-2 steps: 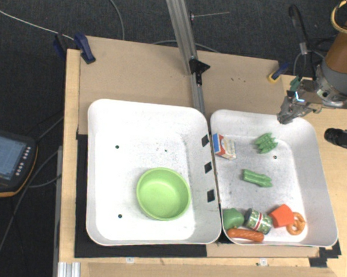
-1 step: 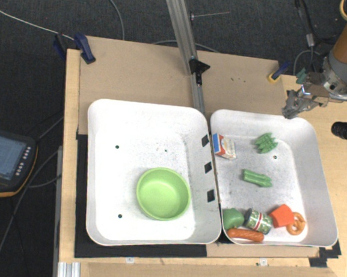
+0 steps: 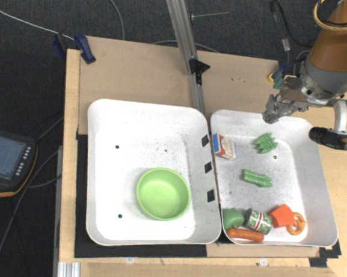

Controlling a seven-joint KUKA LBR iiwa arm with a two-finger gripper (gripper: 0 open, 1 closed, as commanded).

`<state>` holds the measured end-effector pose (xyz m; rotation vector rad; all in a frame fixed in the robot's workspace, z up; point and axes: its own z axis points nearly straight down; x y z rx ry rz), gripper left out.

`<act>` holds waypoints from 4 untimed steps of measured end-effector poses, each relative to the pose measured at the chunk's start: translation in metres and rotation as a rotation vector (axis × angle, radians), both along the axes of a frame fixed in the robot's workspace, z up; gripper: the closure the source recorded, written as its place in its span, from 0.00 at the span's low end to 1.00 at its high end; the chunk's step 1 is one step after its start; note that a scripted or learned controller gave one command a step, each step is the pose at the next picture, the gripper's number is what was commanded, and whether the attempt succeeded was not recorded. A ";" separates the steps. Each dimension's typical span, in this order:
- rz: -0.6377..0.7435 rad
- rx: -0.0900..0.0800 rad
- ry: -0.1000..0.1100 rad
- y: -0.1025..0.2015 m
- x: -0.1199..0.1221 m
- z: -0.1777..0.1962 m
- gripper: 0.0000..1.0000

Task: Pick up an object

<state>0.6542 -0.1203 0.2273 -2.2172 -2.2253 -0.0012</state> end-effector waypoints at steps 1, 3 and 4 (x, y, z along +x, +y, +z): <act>0.001 0.000 -0.001 0.050 -0.014 0.010 1.00; 0.001 0.001 -0.001 0.159 -0.023 0.015 1.00; 0.001 0.001 0.000 0.208 -0.040 0.020 1.00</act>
